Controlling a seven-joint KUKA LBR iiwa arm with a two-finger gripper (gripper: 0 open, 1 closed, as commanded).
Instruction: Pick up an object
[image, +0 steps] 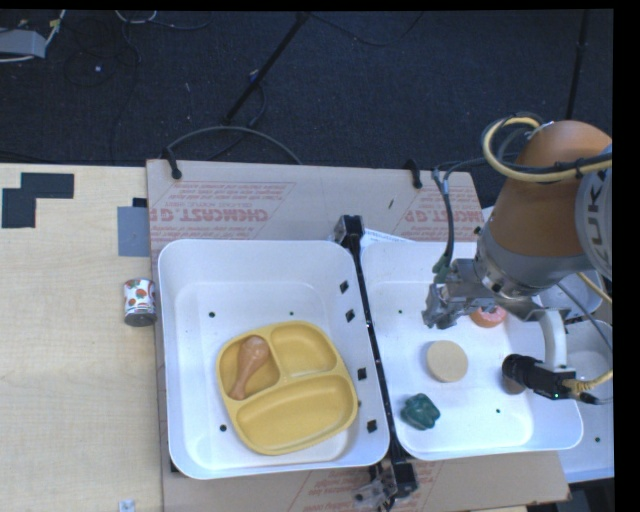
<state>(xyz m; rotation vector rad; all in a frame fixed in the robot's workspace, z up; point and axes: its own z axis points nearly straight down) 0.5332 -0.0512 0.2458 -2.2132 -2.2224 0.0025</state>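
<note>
Arm and end effector (447, 306) hang low over the right bin (480, 400), above its far half, with the wrist tipped so the tool points down at the bin floor. From this slanted angle the grey body hides the tip, so I cannot tell how far open the end effector is, and nothing can be seen gripped in it.

Three loose candidates lie in that bin. A small orange piece (488, 317) sits just beside the tool, on the side toward the bin's right wall. A beige round disc (447, 361) lies near the bin's centre, and a green lump (421, 411) lies close to the front-left corner. The orange piece seems the likeliest target, since the tool sits right by it. The disc lies flat and would probably offer little to pinch.

In the left bin (190, 300) a yellow divided plate (300, 405) rests toward the front edge with a toy drumstick (250, 365) in its left compartment, well apart from the arm. A small printed can (138, 301) stands on the tabletop (70, 350) beside the left bin's left wall.
</note>
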